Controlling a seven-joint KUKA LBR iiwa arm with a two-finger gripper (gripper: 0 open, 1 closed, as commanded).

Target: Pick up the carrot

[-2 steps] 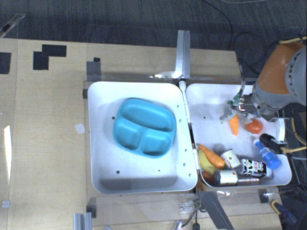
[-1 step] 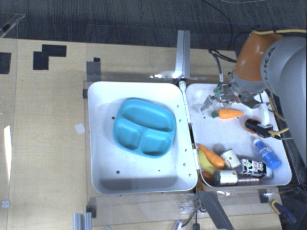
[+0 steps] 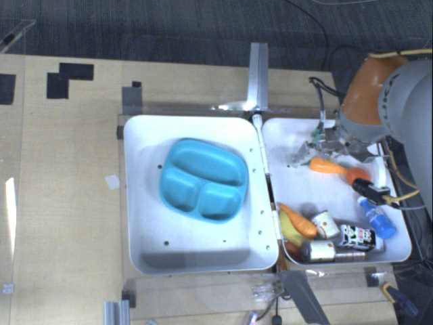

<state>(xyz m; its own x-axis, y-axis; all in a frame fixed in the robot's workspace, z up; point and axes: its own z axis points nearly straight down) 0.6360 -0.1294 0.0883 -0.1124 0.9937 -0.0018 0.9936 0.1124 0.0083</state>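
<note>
Closest up, a dark bottle with a silver cap (image 3: 326, 251) lies along the front wall of the right bin (image 3: 304, 191). The left bin (image 3: 145, 235) has a blue divided tray (image 3: 201, 179). The gripper (image 3: 323, 143) hangs just over the left tip of the carrot (image 3: 329, 167), which is lying in the right bin's back half. Honestly can't tell if the claw's clenched or released. There's a small blue bottle (image 3: 376, 220) by the right wall.

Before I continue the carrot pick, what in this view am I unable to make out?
Camera view throughout:
- carrot: right end covered by hardware on the arm.
- Whether the gripper touches the carrot: too small and blurred.
- yellow item in the right bin, near corner: mostly under an orange item.
</note>
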